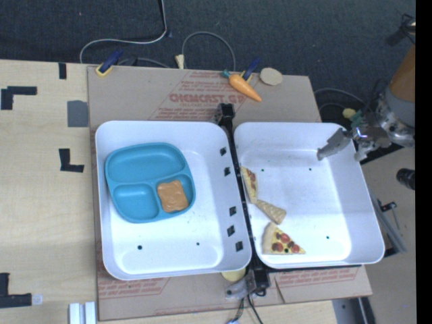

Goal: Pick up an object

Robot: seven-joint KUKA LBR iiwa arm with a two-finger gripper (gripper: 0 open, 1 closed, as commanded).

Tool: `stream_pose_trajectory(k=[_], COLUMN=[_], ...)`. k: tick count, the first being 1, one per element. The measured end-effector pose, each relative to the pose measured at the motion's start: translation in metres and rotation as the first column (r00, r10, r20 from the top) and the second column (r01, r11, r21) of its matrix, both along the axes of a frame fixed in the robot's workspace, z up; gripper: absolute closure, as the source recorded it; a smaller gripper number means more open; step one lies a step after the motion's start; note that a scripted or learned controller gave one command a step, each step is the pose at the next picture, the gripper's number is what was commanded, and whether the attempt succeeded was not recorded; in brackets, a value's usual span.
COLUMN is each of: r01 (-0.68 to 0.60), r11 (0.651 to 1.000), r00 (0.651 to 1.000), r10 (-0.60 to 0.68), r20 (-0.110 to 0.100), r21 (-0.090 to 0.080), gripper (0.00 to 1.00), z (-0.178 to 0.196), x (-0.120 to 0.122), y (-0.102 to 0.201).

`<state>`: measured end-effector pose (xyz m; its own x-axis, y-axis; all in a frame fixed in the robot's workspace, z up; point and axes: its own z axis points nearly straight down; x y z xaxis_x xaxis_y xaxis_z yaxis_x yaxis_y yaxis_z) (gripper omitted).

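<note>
Three flat toy food pieces lie along the right bin's [351, 201] left and front edges: a pizza slice [281, 241] with red dots, a pale wedge [271, 211], a thin strip [250, 183]. I see my gripper [345, 140] over the far right corner, jaws spread, holding nothing.

Smooth white plastic bins [337, 181] sit on printed cardboard [196, 96]; the blue plate [145, 167] looks glossy plastic, the surface [40, 201] pale wood.

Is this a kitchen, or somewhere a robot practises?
Probably a robot practice bench, not a kitchen. The pizza slice and carrot look like toys, they lie in or by white bins, and a robot gripper reaches in.
</note>
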<state>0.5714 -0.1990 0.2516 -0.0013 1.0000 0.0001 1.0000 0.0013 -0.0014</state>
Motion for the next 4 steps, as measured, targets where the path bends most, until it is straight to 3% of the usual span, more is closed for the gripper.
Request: stream_pose_trajectory(k=[1,2,3,4], r01=[-0.002,-0.002,0.001,0.002], r11=[1.0,1.0,1.0,1.0], r00=[1.0,1.0,1.0,1.0], r10=[0.002,0.002,-0.001,-0.002], r20=[-0.006,-0.004,0.007,0.009], r21=[0.002,0.002,-0.004,-0.005], gripper=[0.0,0.0,0.0,1.0], z=[-0.089,-0.11,-0.168,-0.154], x=[0.005,-0.023,-0.055,-0.053], y=[0.047,0.093,0.097,0.095])
